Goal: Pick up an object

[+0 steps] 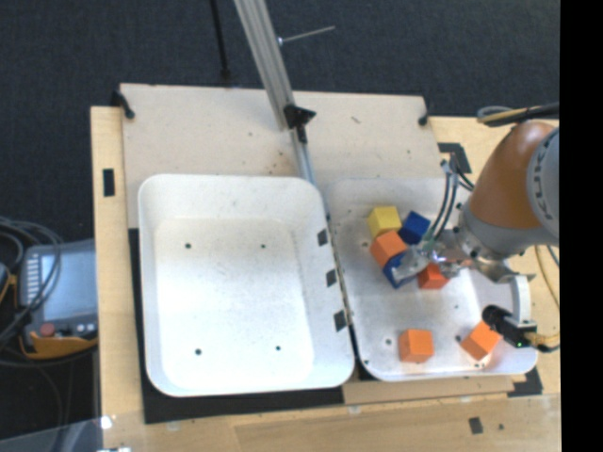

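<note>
While the gripper (426, 260) hung over the right bin (377, 347), a red cube (432, 277) and blue cube (398, 269) lay just beside it; whether its jaws were apart could not be told. Both bins sat on a wooden bench (207, 125) above dark carpet (104, 26).

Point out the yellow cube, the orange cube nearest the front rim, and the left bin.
yellow cube (383, 219), camera view, top face.
orange cube (415, 345), camera view, top face.
left bin (236, 271), camera view, bare floor.
</note>
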Tool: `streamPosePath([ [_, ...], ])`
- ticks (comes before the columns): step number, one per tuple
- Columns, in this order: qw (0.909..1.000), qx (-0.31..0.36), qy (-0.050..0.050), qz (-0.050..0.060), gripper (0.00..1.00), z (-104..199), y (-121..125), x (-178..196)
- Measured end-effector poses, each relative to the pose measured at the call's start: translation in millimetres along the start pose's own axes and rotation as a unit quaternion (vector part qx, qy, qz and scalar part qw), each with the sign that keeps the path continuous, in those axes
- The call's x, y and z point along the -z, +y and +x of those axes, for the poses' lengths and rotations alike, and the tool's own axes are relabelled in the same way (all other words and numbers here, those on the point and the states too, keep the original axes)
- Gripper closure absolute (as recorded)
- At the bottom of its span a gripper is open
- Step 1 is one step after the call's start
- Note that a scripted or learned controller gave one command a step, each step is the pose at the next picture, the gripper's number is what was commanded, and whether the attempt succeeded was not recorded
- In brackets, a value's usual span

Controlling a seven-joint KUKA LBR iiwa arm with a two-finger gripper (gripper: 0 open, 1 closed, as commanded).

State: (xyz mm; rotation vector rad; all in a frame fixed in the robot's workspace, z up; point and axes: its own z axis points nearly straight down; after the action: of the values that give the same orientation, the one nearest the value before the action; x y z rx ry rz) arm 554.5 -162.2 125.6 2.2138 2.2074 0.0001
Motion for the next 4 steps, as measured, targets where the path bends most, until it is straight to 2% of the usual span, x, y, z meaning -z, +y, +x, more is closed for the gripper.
streamPosePath([
  [1,1.0,0.001,0.001,-0.007,0.0,-1,5,2],
  [2,0.9999,-0.002,-0.001,-0.01,1.0,-3,7,12],
  [3,1.0,0.003,0.005,0.002,1.0,2,1,64],
  [4,1.0,0.003,0.004,0.002,1.0,1,6,108],
])
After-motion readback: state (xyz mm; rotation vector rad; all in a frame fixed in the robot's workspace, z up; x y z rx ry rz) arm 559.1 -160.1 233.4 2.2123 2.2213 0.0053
